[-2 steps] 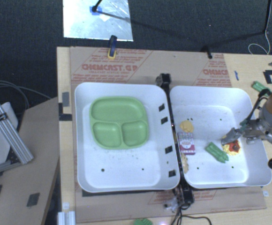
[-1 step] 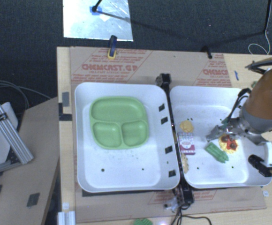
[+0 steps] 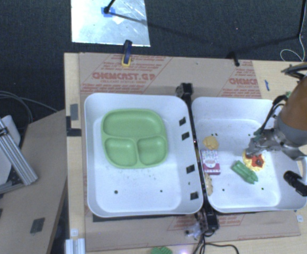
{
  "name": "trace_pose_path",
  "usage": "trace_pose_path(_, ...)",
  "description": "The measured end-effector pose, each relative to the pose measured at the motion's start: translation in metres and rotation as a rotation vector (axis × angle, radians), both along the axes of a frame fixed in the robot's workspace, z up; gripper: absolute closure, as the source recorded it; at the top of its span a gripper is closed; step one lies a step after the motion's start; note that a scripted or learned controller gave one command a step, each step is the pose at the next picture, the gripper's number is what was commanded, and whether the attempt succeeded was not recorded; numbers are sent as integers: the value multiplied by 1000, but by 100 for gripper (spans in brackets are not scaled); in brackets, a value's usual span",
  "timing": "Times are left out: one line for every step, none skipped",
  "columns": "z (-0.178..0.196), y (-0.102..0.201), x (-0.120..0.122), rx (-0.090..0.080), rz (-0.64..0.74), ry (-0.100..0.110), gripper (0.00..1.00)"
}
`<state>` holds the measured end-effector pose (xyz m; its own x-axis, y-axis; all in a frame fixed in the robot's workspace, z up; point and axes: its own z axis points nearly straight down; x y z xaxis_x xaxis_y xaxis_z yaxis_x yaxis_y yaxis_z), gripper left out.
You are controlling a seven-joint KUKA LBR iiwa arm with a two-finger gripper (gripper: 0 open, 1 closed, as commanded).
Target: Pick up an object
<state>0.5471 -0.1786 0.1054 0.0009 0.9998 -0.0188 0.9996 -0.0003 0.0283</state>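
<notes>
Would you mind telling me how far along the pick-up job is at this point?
Done: the gripper is down in the right bin, at the yellow-and-red toy. In hand: nothing visibly held. Left: grasping and lifting; the green toy, snack packet and cookie lie untouched.

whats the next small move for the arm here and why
Probably a short descent straight down. The gripper sits right over the yellow and red toy in the right bin, with the green toy lying just beside it. The view does not show anything between its fingers, so nothing looks picked yet.
</notes>
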Motion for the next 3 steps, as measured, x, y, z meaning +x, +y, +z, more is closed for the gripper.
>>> trace_pose_path(-2, 1, -1, 1, 0, 3, 0)
trace_pose_path(-15, -25, -12, 18, 8, 8, 0)
trace_pose_path(-16, -25, 29, 16, 7, 18, 0)
